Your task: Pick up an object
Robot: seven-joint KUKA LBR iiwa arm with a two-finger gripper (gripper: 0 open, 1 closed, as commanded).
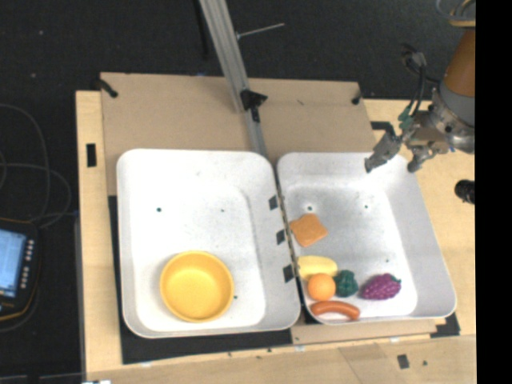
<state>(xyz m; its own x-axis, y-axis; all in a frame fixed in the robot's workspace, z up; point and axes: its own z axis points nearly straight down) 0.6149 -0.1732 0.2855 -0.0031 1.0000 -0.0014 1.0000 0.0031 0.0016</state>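
I reach in from the right, my orange-banded wrist high over the bench, and my gripper (pixel 396 155) hangs above the far right corner of the right bin (pixel 416 214). Its two fingers (pixel 378 160) stand apart, spread wide with nothing between them, so I am open and carrying nothing.

Everything I could pick lies well away from me, gathered toward the near end of that same bin. A tan bread slice (pixel 308 230) sits by the bin's left wall, on its own (it looks slightly tilted, one corner pointing toward the far end). Nearer the camera, a yellow banana (pixel 317 265) lies along the left wall, with an orange (pixel 321 286) touching it just below. A small dark green broccoli piece (pixel 346 282) rests just beside the orange on its right, and a purple bunch of grapes (pixel 379 286) lies a little further right, apart from the broccoli. At the near rim a red-orange sausage (pixel 335 310) lies lengthwise, just under the orange.

The left bin (pixel 192 190) holds a yellow bowl (pixel 197 286), upright, in its near part. A grey metal post (pixel 228 50) slants up from between the two bins toward the far side of the bench (pixel 92 214).
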